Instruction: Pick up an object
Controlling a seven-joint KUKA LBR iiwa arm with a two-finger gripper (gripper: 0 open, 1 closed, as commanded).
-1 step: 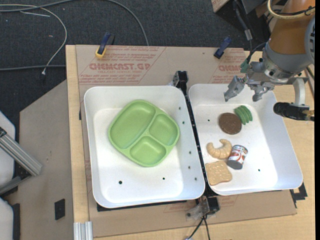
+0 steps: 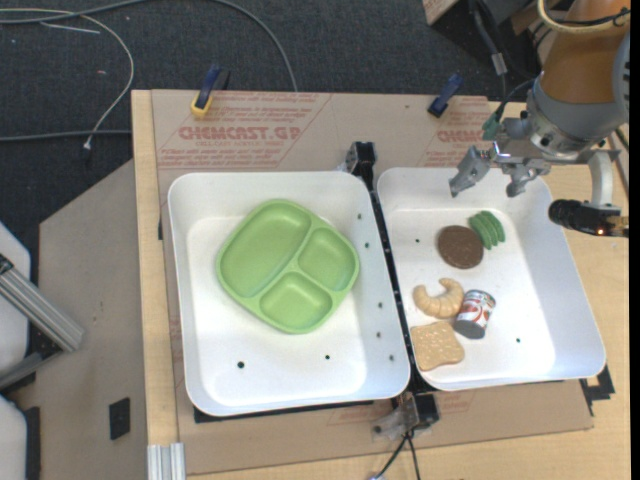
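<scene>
Now, claw: hanging open, gripping nothing, above the right bin's far edge.
Food: patty, green piece, croissant, can, cracker lying in that bin.
Left bin: holding a green tray.
Surface: cardboard, two blue clamps gripping its far edge.
Room: dark carpet, cable trailing.

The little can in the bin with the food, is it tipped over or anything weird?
Yes, a bit. The small can in the right bin lies tilted on its side, leaning against the croissant with the cracker beside it. The green divided plate sits at an angle in the left bin. Nothing looks spilled or broken.
</scene>
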